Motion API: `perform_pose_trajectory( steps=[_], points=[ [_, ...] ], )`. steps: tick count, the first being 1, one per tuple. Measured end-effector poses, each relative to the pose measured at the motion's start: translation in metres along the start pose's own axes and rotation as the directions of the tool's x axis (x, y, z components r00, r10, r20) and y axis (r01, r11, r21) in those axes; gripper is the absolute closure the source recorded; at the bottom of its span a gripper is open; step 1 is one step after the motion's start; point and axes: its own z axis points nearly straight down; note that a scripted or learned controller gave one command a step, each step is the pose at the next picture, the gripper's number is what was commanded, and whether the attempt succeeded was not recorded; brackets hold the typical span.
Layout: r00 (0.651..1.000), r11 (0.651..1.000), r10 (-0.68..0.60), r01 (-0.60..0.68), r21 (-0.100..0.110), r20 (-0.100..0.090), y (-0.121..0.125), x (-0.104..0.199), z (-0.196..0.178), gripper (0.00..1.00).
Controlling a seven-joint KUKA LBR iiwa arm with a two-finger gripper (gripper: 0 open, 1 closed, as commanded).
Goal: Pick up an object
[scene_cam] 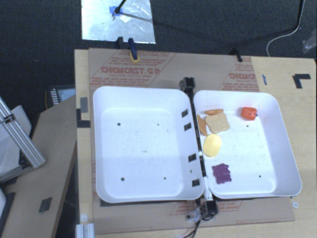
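Observation:
The right bin (pixel 277 133) holds several small toy foods. A red pepper-like piece (pixel 249 113) lies near its far right. A tan bread slice (pixel 217 123) rests by the left wall, with an orange strip (pixel 214 112) just behind it and another orange piece (pixel 201 125) at its left. A yellow rounded piece (pixel 212 145) sits in front of the bread. A purple bunch of grapes (pixel 222 173) lies near the front left of this bin.
The left bin (pixel 143 143) sits beside the right one, joined by a black clip strip (pixel 195 138). Both rest on a cardboard-covered bench (pixel 163 68). A shiny metal sheet (pixel 118 14) lies beyond the bench. An aluminium frame (pixel 20 138) stands at far left.

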Motion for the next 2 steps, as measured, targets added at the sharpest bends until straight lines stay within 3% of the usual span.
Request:
perform_pose_trajectory(
  steps=[1, 2],
  points=[
    [1.000, 1.000, -0.003, 0.003, 0.013, -0.003, 0.001, 0.000, -0.001, 1.00],
    [1.000, 1.000, -0.008, 0.008, 0.010, -0.001, 0.002, 0.000, -0.012, 1.00]
  ],
)
